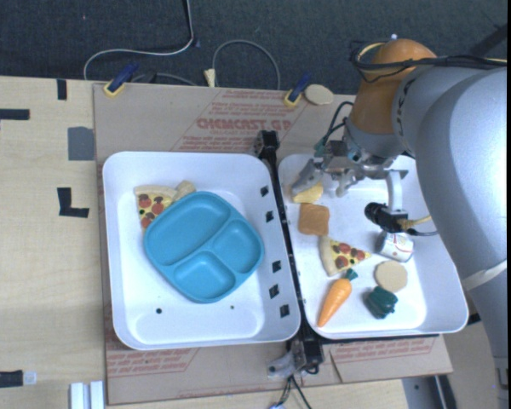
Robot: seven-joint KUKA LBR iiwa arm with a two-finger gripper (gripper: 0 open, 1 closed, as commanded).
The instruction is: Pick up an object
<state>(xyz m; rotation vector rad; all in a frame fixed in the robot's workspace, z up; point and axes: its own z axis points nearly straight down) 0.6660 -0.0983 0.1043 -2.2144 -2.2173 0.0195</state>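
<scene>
Nearest the front edge of my right bin (443,318) lie the carrot (335,301), its long axis running on a slant with the green top toward the bin's middle and the orange tip toward the front-left corner, and beside it a dark green piece (381,302) near the front-right corner. Just behind those sit a round tan cookie (391,276) and a pizza slice (341,254), the slice's point aimed toward the front edge. Farther back, close to the wall that divides the 2 bins, lies a square brown toast piece (314,220), and just behind it a pale yellow wedge (307,194), which I judge to be my likeliest target. My gripper (328,177) hangs over the rear-left part of this bin, and its fingers appear spread apart with nothing between them. The wedge lies just beside the left fingertip, slightly toward the front edge, its long axis roughly parallel to the rear wall, so I judge a short drop and a small shift toward the divider would bracket it. In the left bin (119,254), the blue divided plate (204,245) fills the centre, with a second pizza slice (153,201) by its rear-left rim. All rests on the tabletop (34,254).
</scene>
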